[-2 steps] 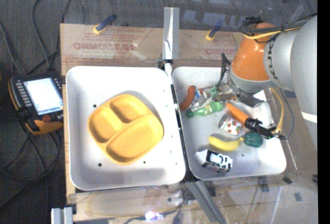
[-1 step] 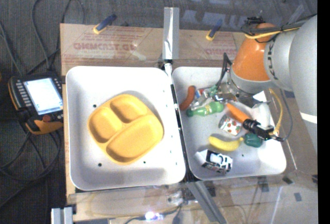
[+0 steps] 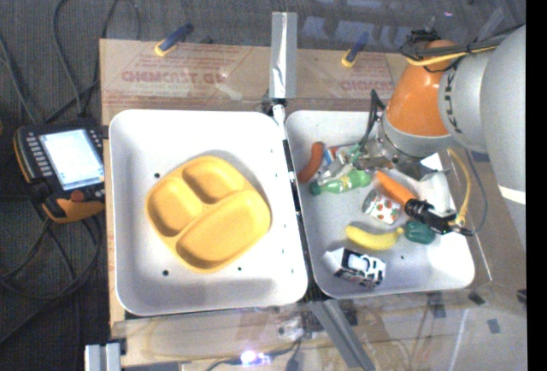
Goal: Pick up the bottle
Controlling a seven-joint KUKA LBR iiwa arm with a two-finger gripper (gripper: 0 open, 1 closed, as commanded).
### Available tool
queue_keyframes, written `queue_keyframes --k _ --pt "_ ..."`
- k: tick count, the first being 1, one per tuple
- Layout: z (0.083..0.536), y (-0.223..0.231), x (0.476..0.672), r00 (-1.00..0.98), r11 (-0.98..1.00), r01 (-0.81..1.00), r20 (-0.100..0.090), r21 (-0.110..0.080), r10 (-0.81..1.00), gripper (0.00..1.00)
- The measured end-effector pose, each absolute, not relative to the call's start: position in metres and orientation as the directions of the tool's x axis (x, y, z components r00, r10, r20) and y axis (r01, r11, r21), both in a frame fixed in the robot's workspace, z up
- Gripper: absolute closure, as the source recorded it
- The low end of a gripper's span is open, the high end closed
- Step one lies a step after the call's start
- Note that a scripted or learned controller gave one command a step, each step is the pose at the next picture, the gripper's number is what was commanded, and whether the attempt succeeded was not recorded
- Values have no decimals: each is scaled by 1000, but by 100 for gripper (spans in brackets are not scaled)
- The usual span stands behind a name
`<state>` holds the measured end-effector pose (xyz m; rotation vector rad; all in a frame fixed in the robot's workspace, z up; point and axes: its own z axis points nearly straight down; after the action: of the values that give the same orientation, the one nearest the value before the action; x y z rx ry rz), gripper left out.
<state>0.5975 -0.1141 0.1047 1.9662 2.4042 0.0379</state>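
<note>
Green and clear, the bottle (image 3: 340,182) is lying in the right bin (image 3: 461,275), beside a sausage (image 3: 312,161). The gripper (image 3: 366,157) is hovering at its upper end; the arm (image 3: 427,100) is blocking the view there, so I cannot tell about the fingers.

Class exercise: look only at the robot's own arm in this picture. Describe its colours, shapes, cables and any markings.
The arm is bulky, rounded and pale grey, with a glossy orange band above the wrist. Dark lettering on the grey shell is too blurred to read. Thin dark and yellow cables run beside it. The claw is small, dark metal.
</note>
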Motion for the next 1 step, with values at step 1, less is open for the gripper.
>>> queue_keyframes --k 1 --pt "104 -116 596 -42 42 998 0 42 999 0"
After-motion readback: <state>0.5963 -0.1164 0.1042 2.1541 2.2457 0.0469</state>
